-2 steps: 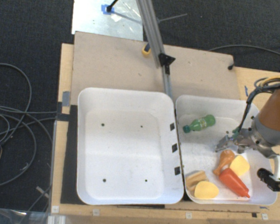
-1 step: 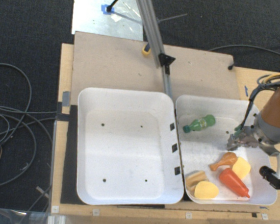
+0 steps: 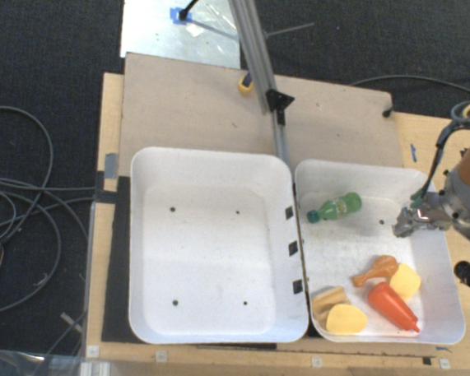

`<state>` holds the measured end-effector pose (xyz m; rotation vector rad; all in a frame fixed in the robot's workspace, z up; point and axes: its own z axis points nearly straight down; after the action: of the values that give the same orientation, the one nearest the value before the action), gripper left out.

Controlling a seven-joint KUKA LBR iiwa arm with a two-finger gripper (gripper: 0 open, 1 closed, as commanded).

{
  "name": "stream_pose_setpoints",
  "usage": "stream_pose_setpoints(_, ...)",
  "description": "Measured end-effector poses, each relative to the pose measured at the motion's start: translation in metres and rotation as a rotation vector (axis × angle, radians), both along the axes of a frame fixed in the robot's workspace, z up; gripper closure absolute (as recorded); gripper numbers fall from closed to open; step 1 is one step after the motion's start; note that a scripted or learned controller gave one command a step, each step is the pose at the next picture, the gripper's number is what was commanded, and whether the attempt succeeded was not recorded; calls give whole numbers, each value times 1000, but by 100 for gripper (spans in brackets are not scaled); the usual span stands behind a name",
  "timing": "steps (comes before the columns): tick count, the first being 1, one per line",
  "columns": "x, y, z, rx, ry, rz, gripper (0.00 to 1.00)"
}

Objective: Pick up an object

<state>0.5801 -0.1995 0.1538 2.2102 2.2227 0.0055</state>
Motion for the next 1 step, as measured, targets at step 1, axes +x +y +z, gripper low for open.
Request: stream_pose_setpoints(1, 6, 4, 64, 0, -2, 1, 100)
